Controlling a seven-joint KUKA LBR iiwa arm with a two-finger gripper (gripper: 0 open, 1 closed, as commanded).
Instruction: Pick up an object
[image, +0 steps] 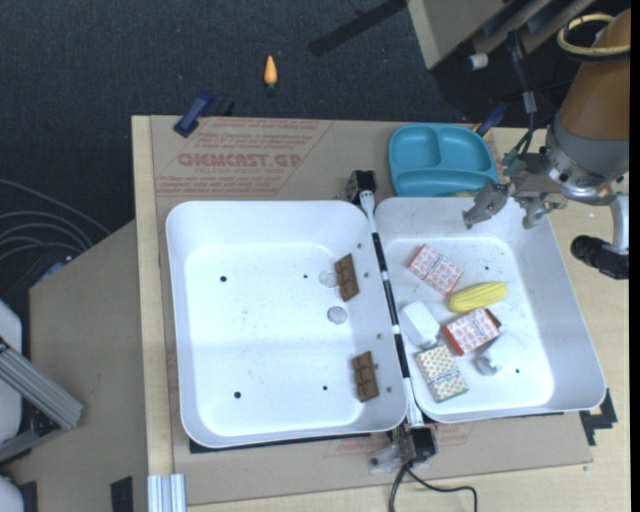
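Note:
The right bin holds several small items: a pink-and-white packet, a yellow corn cob, a white block, a red box, a patterned packet and a small grey piece. My gripper hangs over that bin's back rim, behind the packet and corn. It is open, its fingers spread apart with nothing between them.
The left bin has two brown chocolate bars by its right wall and two clear discs. A teal divided tray lies behind the right bin. A blue clip sits at the board's back left.

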